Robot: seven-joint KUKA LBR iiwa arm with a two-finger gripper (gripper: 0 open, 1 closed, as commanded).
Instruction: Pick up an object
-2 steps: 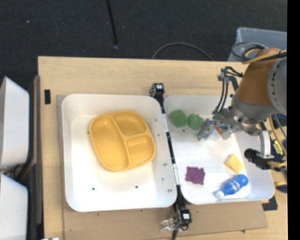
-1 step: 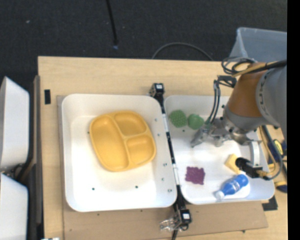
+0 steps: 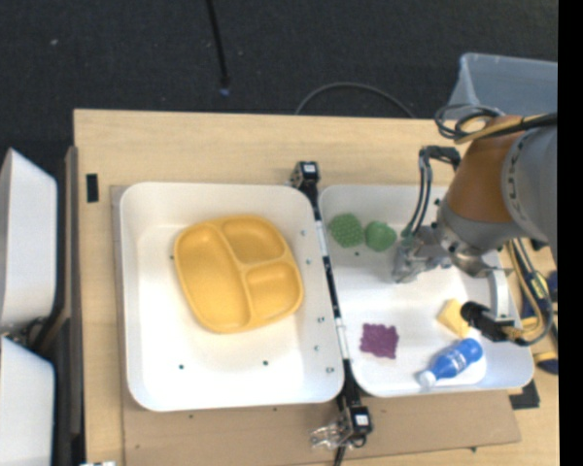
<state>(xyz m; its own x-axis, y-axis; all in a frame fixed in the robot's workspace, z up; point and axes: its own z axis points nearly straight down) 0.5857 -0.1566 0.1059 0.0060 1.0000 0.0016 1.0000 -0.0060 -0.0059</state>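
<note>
The right bin (image 3: pixel 369 377) holds two green bumpy balls (image 3: pixel 346 229) (image 3: pixel 379 235) near its back, a purple bumpy piece (image 3: pixel 378 339) toward the front, a blue bottle (image 3: pixel 453 361) lying at the front right, and a small yellow piece (image 3: pixel 453 316) just above the bottle. My gripper (image 3: pixel 405 265) hangs low over the middle of this bin, just right of and below the green balls, with the grey arm and its orange band (image 3: pixel 481 178) behind it. I see nothing between its fingers.
The left bin (image 3: pixel 146 357) carries a yellow divided tray (image 3: pixel 238 272). A divider rail with clamps (image 3: pixel 325 280) runs between the bins. Cables (image 3: pixel 525 299) hang along the arm at the right. A grey tub (image 3: pixel 505 81) stands at the back right.
</note>
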